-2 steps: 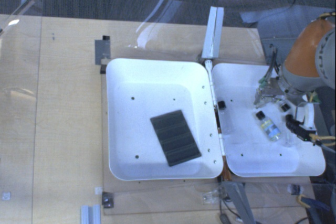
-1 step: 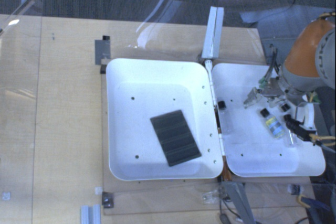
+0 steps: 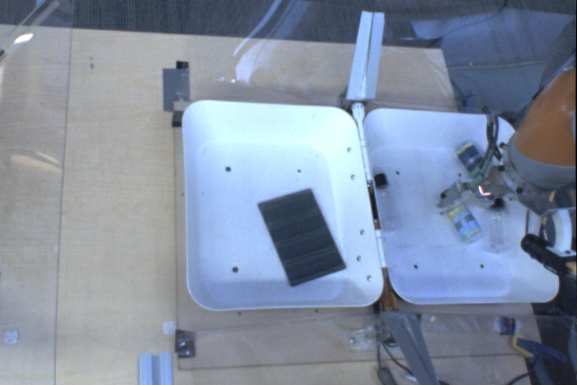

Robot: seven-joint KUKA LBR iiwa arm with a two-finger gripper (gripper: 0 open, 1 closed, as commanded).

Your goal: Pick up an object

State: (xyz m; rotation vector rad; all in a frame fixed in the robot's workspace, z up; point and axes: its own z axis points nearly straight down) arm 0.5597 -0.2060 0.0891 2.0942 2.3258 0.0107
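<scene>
Left bin (image 3: 207, 194): one dark grey ribbed slab (image 3: 301, 236) lies flat on the floor, turned at a slant, a little right of centre and toward the near wall. It touches no wall.

Handling judgement for the slab: stiff, thin and probably light. The ribbed top should give some friction, but lying flat it offers no raised edge. Best hold would be across the short width, my pads on the two long sides.

Divider between the bins: a small dark object (image 3: 380, 180) sits just inside the right bin (image 3: 424, 279).

Right bin: a small packet with blue and pale printing (image 3: 465, 223) lies near mid-floor. A second small blue-grey item (image 3: 470, 156) lies further back. Both are just beside my gripper (image 3: 482, 187). The packet is likely light and perhaps crinkly, so easy to push aside.

Writing: none legible on the slab; the packet print is too small to read.

My pincer hangs low over the right bin between those two items. Clutter around the tip blurs it; whether it is released or clenched I cannot tell.
</scene>
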